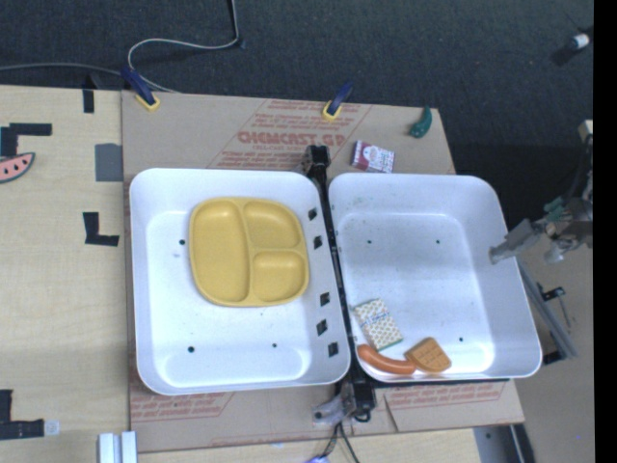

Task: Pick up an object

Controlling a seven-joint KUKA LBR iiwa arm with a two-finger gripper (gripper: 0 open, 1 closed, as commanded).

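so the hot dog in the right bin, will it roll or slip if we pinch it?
Likely yes on both. The hot dog is a smooth, rounded, slightly curved tube, so it could roll or squirt out of a pinch. It looks like a light plastic toy, probably stiff. It lies along the right bin's near wall, touching the cracker-like piece, which may crowd finger access.

A robotics lab: 2 white bins point(154, 258) sit clamped on cardboard point(280, 138) over a wooden bench point(58, 258), with black tape marks point(96, 228), a loose cable point(183, 41), dark carpet point(386, 27), and toy food point(386, 355).
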